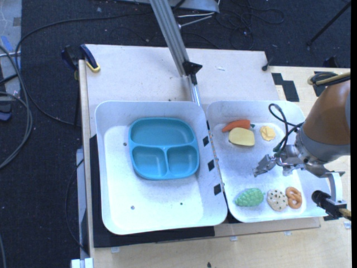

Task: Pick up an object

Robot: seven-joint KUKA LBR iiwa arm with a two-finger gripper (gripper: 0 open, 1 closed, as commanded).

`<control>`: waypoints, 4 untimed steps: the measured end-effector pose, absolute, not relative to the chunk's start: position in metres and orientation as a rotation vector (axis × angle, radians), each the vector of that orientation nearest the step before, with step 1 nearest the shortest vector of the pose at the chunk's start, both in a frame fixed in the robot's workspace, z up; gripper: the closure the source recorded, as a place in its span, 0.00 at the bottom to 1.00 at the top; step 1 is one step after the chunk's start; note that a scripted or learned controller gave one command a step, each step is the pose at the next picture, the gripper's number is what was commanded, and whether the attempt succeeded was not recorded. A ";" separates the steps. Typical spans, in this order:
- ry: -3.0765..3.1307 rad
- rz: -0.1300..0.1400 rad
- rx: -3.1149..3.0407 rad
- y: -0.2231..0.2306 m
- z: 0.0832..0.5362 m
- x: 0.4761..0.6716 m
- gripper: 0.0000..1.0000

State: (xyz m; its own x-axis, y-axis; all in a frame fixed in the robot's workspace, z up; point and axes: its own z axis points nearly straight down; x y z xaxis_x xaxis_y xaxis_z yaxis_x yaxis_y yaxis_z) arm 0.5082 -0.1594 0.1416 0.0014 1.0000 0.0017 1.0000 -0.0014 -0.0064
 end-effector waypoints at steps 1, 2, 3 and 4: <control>-2.221 0.000 -2.224 -0.160 0.091 0.509 0.00; -2.225 -0.004 -2.231 -0.161 0.105 0.511 1.00; -2.225 -0.002 -2.223 -0.160 0.160 0.501 1.00; -2.227 -0.002 -2.221 -0.161 0.212 0.502 1.00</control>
